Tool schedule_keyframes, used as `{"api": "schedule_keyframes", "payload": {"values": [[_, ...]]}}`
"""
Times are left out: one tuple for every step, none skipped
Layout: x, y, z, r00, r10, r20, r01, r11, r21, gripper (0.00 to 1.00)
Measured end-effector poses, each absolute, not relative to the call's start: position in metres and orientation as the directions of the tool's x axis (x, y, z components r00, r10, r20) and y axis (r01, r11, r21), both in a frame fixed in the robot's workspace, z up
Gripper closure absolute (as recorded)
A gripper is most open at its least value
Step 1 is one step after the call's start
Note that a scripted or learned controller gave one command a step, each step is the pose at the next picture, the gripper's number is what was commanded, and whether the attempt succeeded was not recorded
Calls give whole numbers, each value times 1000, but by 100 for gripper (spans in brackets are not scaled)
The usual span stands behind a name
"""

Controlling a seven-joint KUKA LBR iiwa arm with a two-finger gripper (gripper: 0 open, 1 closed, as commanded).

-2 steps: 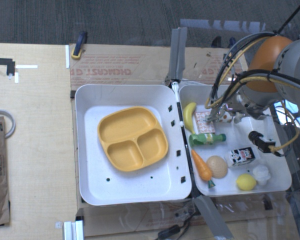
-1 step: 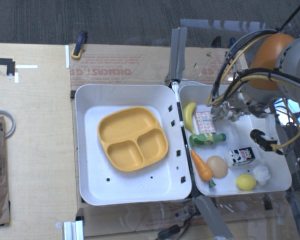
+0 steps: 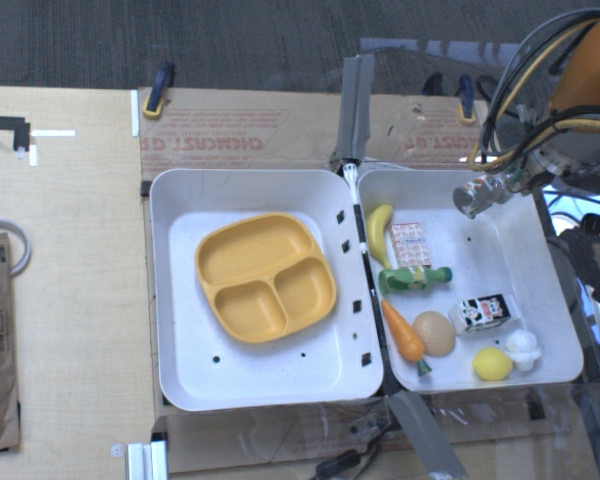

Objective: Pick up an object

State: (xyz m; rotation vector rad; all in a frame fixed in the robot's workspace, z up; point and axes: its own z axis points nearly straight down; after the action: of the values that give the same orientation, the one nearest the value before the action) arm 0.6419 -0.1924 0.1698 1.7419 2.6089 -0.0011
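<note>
I'm looking down on a robotics lab bench: a pale wooden tabletop (image 3: 70, 268) carries two shallow white bins (image 3: 170, 298) clipped side by side over taped cardboard (image 3: 240, 133), with blue clamps (image 3: 160, 88) (one at each corner), dark carpet (image 3: 230, 18) behind, and bundled black cables (image 3: 525, 68) on the arm.

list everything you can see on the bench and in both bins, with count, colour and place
bins: 2, white, side by side on the bench
divided plate: 1, yellow, left bin
banana: 1, yellow, right bin, by the divider
small carton: 1, white and red, beside the banana
bottle: 1, green, lying below the carton
carrot: 1, orange, by the divider
egg-shaped item: 1, tan, touching the carrot
milk carton: 1, black and white, right bin
lemon: 1, yellow, near front edge
white item: 1, right of the lemon
clamps: 2, blue and yellow, back edge
gripper: 1, grey, over the right bin's back
</note>
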Motion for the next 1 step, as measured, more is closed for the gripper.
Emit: {"api": "schedule_keyframes", "payload": {"values": [[647,-196,279,-858,514,-5,514,858,1,100]]}}
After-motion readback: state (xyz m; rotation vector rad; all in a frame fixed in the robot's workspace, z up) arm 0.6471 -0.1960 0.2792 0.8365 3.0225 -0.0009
